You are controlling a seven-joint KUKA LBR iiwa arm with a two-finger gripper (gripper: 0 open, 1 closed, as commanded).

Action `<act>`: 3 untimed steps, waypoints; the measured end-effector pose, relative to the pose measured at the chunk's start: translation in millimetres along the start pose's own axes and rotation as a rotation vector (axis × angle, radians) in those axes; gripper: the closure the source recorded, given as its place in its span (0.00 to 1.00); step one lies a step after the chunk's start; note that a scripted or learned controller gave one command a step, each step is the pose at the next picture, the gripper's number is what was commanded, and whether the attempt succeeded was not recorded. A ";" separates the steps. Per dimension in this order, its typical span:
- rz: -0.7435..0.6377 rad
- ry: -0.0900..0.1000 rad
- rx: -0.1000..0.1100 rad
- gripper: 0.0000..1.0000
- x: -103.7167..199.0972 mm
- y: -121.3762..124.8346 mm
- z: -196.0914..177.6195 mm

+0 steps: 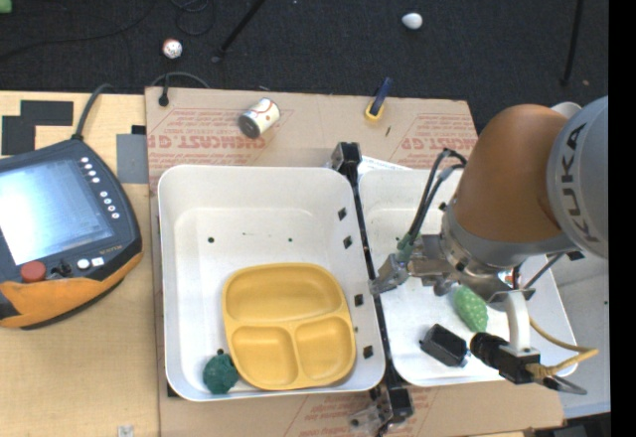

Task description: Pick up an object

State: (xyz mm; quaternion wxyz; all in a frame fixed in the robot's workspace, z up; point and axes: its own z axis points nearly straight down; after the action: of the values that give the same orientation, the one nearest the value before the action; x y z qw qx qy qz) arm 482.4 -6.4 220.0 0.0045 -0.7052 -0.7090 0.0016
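The arm hangs low over the right bin (417,365), where a green object (469,308) and a black block (443,345) lie close together near the front. I can't tell the gripper's state from here. This looks like the approach; next it must settle squarely over one object.

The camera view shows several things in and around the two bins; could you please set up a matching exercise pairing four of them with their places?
Things:
1. yellow divided tray
2. dark green object
3. black block
4. white can

Places:
A. on the cardboard beyond the bins
B. right bin, near its front edge
C. left bin, front left corner, beside the tray
D. left bin, front half

Pairs: 1-D, 2-C, 3-B, 4-A
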 end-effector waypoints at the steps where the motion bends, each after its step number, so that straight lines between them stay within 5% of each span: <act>1: 0.013 -0.004 0.000 0.00 -99.1 -7.7 99.4; 2: -0.003 -0.001 -0.010 0.00 0.2 -5.9 29.5; 3: 0.010 -0.002 -0.003 1.00 -6.2 -6.7 23.5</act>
State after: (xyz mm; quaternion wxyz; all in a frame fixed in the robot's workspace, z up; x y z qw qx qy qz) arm 475.5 -12.5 196.5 0.0026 -0.7088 -0.7054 0.0013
